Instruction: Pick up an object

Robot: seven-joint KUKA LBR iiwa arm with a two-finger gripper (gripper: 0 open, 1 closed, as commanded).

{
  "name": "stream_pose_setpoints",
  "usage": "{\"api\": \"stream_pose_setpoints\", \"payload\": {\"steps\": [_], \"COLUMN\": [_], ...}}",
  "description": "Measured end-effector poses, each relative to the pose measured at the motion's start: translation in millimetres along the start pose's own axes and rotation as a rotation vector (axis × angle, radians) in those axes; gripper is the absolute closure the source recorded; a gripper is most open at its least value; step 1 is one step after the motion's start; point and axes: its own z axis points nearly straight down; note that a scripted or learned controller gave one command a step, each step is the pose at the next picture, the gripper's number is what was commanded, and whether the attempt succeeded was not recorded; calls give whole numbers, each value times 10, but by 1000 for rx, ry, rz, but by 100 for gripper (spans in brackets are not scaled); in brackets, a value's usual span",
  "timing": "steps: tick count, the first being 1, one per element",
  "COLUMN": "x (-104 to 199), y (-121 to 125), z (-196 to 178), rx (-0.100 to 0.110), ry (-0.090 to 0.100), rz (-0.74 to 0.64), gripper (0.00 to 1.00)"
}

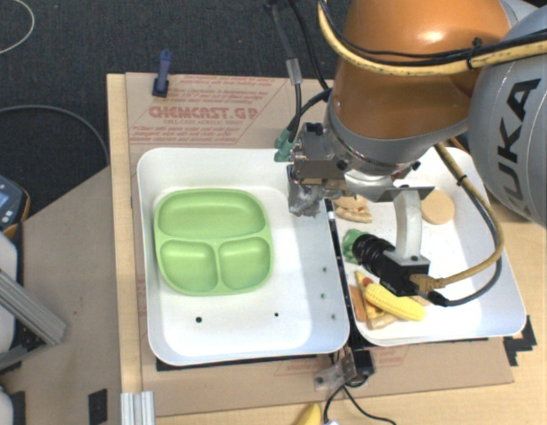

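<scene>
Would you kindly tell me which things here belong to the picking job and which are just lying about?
Likely for the job: pincer; green divided plate in the left bin; yellow toy, tan disc and green piece in the right bin.
Just lying about: blue clip on the brown board; dark device beside the bench.

The left bin [172, 339] has open floor down its right side and along its lower edge, mid-frame. The green divided plate [211, 237] fills its left-middle. In the right bin [499, 304], the arm [406, 60] covers the upper part. A corn cob [393, 305] and a round tan piece [438, 209] crowd the left and middle, and bare floor lies at lower right.
</scene>
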Motion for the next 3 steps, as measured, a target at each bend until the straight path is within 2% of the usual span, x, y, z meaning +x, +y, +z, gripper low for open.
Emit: {"api": "stream_pose_setpoints", "payload": {"steps": [1, 2, 3], "x": [-365, -76, -87], "y": [364, 58, 75], "z": [610, 466, 369], "rx": [8, 5, 2], "ry": [-3, 1, 0], "rz": [8, -2, 1], "gripper": [100, 100, 100]}}
